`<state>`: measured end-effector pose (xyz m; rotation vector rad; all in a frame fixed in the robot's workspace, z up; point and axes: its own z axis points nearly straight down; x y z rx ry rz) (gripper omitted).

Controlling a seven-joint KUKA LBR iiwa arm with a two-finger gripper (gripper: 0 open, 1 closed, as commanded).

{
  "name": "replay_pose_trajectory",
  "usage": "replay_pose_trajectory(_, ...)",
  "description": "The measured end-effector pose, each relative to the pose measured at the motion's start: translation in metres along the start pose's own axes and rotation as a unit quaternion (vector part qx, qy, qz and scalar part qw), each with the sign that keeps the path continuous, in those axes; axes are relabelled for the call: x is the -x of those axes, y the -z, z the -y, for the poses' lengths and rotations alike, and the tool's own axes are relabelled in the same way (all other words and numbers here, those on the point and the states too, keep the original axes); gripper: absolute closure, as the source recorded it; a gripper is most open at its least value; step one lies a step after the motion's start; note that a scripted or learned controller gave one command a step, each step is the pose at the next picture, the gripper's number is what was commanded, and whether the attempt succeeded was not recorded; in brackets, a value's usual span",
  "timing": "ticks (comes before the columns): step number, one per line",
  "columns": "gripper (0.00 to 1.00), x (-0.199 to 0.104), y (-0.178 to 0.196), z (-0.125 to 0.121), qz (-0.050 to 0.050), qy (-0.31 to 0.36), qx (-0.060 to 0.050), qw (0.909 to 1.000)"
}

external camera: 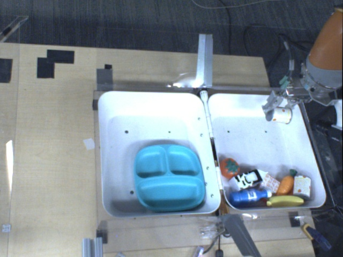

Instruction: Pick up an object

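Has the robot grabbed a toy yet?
Not yet. The gripper hangs over the far corner of the right bin, with no toy visibly in it. The banana, carrot and blue bottle lie at the near end. Reaching and lifting one is left.

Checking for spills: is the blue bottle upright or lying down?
Lying down: the blue bottle rests lengthwise on the right bin floor.

Two bins side by side on the bench (53, 143): left bin (115, 116) holds a divided tray (169, 176) toward its near side; right bin (252, 143) holds small items clustered along its near edge, a bottle (247, 197) beside a banana (285, 201)
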<state>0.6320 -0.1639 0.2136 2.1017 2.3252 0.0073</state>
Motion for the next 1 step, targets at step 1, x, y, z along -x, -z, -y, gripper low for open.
replay_pose_trajectory(1, 1.00, -0.0092, 0.0072, -0.0089, 0.000, 0.006, -0.001, 1.0000)
